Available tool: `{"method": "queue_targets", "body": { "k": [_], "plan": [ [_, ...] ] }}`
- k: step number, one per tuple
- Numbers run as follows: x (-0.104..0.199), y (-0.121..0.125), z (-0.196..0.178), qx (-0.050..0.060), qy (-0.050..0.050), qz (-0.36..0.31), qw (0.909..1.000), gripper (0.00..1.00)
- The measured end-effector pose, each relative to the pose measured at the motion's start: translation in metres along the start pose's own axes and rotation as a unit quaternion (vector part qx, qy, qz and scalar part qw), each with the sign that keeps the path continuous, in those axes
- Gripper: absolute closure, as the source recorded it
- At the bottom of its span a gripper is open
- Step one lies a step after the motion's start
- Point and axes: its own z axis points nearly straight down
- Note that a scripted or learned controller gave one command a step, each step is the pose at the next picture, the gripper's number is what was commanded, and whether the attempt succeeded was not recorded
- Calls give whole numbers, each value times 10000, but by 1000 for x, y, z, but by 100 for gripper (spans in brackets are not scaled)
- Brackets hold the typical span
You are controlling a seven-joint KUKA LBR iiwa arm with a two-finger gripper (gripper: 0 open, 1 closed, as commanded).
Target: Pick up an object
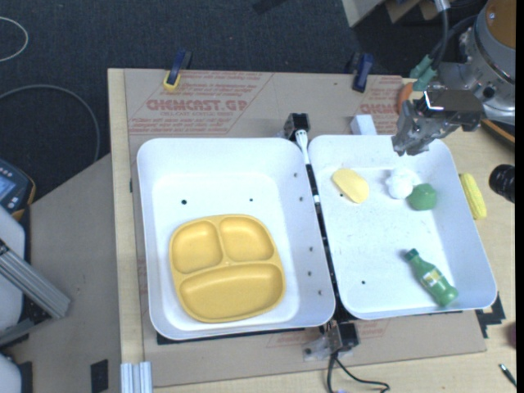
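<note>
A brown board printed with red lettering covers the bench under both bins. Two clamps grip its far edge, one yellow-tipped and one blue. A yellow bar-shaped piece, perhaps a marker, lies on the board just beside the right bin. A thin pale cable loops across the dark floor at left.

It was a robotics lab or test bench: a plywood board stencilled with lettering and held by clamps, two white bins, loose cables on dark carpet, and aluminium framing.
</note>
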Motion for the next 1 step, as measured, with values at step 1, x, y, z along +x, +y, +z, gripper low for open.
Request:
{"method": "queue_targets", "body": {
  "k": [1],
  "plan": [
    [88, -4, 81, 150, -12, -38, 9999, 100]
  ]
}}
